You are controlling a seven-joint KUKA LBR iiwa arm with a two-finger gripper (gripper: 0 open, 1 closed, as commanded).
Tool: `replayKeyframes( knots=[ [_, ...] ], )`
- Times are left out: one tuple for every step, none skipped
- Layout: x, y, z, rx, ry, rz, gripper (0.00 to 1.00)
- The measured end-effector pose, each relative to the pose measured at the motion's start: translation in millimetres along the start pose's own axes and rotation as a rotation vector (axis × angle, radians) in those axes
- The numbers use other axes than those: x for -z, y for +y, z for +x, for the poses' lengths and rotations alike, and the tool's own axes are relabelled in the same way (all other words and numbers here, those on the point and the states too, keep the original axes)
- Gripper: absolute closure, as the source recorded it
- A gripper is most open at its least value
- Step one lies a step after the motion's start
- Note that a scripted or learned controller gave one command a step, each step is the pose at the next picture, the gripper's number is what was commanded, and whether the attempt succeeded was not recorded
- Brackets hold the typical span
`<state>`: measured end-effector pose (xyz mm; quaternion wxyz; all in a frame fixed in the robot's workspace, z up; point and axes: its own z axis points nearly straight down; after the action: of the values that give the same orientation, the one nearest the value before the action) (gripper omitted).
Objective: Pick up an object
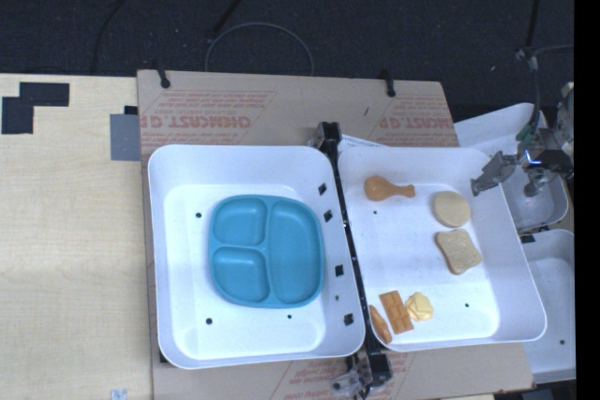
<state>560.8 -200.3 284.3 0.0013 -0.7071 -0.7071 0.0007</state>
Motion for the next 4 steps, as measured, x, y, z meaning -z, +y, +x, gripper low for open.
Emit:
replayKeyframes(
  knots=[
    [-44.3, 2.0, 4.4, 0.000, 0.001, 0.004, 0.00],
    [-94.3, -0.8, -4.0, -0.001, 0.001, 0.005, 0.00],
    [-159.0, -3.1, -1.6, 0.000, 0.002, 0.006, 0.00],
    [-145.1, -2.1, -3.4, -0.003, 0.001, 0.002, 1.00]
  ],
)
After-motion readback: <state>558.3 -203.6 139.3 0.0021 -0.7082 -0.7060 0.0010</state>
